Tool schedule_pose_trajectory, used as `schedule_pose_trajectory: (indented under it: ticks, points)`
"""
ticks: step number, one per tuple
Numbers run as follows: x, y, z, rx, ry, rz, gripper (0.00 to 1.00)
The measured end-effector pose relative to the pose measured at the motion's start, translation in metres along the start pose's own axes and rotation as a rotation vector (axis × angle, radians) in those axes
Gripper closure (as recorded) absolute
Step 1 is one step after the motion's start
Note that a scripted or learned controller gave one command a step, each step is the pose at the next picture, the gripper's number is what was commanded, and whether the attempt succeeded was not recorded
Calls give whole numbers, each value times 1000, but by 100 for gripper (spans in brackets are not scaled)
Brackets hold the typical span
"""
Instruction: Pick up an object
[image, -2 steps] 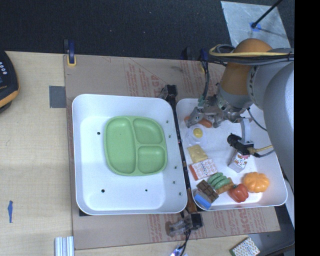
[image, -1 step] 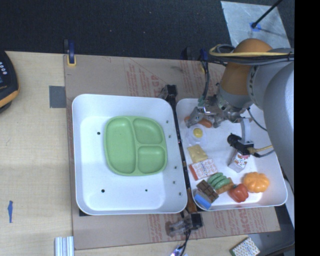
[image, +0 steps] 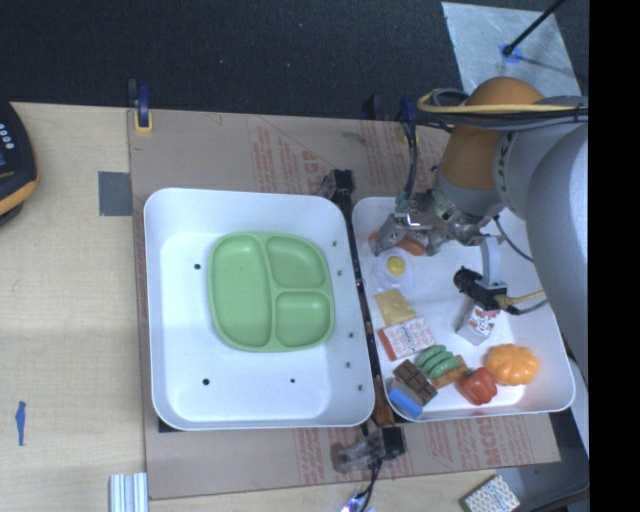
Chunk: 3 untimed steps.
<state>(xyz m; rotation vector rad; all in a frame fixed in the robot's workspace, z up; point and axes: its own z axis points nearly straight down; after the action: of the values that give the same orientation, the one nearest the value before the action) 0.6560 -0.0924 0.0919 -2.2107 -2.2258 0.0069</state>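
My gripper hangs low over the far left corner of the right bin, under the arm's orange band. An orange-red toy lies right beside it, touching or nearly so; I cannot tell whether it is gripped. Just in front lies a fried-egg toy. Further forward are a yellow cheese slice, a pink wafer, a green bean pod, a chocolate bar, a blue piece, a red pepper, an orange fruit and a small carton.
The left bin holds a green divided plate. A black part of the arm sticks out over the right bin's middle. The arm's grey body covers the bin's right side. A black clip sits between the bins at the back.
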Motion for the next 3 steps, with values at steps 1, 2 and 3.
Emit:
schedule_pose_trajectory:
  ticks: [1,2,3]
  points:
    - [-1,0,-11,2,0,-2,100]
    - [-1,0,-11,2,-1,-2,0]
    - [-3,0,-3,2,-4,1,0]
